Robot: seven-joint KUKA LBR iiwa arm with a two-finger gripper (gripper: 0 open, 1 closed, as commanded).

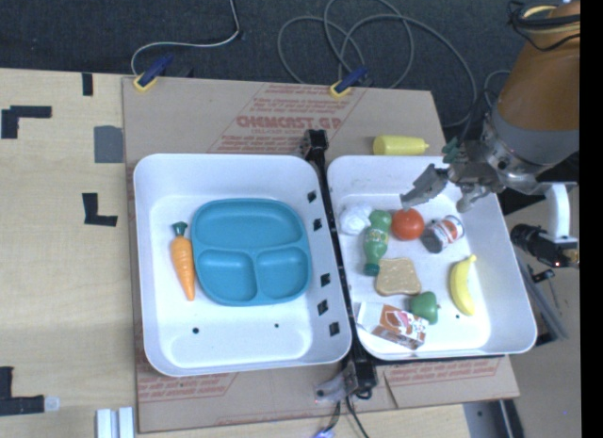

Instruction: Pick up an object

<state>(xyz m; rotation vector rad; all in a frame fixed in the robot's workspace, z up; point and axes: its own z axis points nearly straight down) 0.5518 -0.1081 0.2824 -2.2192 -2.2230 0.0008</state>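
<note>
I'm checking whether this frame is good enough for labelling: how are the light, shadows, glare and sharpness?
Camera view: light is even and soft, with faint shadows beside the carrot and banana; the white bins are bright yet keep their edges, with mild glare; the gripper looks slightly soft; small items such as the packet are too coarse to read; the arm's orange band is cut by the frame.

A yellow bottle [399,145] lies on cardboard [273,125] behind the bins (two clamps [151,75] pin it); cables [367,31] loop beyond.

Even bright light, soft shadows, slight blur
</note>
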